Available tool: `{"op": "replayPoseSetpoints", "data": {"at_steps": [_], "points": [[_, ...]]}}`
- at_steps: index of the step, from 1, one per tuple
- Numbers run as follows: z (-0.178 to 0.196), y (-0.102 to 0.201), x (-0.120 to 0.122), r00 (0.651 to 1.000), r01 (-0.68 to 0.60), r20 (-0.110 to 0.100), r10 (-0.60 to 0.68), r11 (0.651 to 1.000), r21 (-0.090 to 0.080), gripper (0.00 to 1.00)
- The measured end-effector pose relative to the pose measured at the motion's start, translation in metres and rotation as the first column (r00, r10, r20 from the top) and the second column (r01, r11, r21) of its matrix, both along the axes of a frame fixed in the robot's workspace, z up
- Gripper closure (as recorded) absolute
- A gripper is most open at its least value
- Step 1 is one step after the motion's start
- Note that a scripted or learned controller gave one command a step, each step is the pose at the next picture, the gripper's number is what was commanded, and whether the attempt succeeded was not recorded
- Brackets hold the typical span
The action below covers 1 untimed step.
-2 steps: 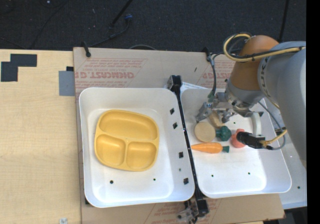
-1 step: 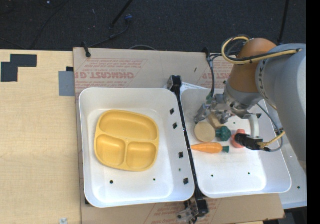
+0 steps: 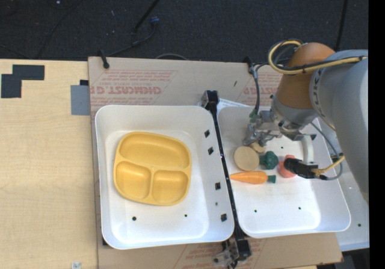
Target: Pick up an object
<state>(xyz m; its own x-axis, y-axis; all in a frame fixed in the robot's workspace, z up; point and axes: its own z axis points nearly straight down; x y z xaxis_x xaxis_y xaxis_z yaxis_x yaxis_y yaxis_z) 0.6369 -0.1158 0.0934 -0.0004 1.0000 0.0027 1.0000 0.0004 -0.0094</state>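
In the right bin [image 3: 301,213] lie a round tan disc [image 3: 245,158], an orange carrot [image 3: 249,178] with a green end, a dark green piece [image 3: 269,159] and a red piece [image 3: 288,166]. My gripper [image 3: 257,136] hangs low over the bin's upper part, just above the tan disc and the green piece. I see nothing between its fingers from this angle. The grey arm with its orange band [image 3: 304,78] reaches in from the right.
The left bin [image 3: 120,231] holds a yellow divided plate [image 3: 153,166]. A black divider [image 3: 219,159] runs between the two bins. Black cable loops by the red piece at the right bin's right side. Cardboard lies under the bins.
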Motion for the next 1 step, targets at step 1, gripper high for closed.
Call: {"op": "replayPoseSetpoints", "data": {"at_steps": [1], "points": [[0.0389, -0.0028, 0.0003, 1.000, 0.003, 0.006, -0.003, 1.000, -0.002, 1.00]]}}
